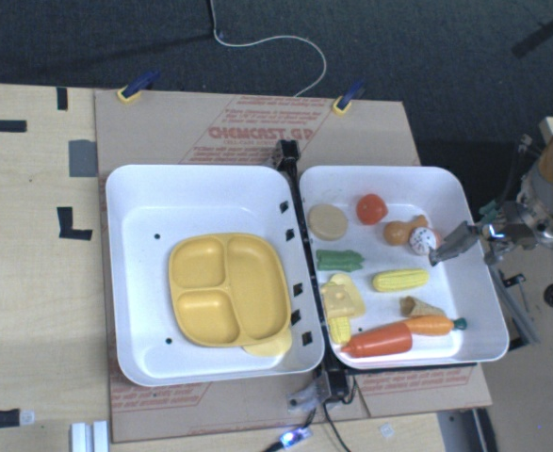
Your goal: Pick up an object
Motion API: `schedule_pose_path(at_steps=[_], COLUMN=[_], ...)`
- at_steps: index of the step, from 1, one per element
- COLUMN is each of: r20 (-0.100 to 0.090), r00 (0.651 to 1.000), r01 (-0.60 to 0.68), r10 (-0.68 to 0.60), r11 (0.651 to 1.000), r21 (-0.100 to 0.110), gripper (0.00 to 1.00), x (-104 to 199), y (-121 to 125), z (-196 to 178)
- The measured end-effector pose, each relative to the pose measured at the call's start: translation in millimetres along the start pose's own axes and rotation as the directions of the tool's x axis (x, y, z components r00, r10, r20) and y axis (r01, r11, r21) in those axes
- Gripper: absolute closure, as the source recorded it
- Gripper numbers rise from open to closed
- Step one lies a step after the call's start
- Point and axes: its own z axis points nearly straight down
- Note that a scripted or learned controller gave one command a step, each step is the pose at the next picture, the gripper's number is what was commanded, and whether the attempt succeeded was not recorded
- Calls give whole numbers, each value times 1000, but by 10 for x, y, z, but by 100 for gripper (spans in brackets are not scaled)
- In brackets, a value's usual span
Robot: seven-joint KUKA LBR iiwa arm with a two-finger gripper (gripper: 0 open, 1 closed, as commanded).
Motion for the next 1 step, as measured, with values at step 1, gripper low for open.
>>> schedule_pose_path(at_steps=[1], r20=[3], r00=[1000], r01=[4], r10=[-4], r11=[1000], r21=[-11], gripper=[0], x=[4], y=[22], z=[-59])
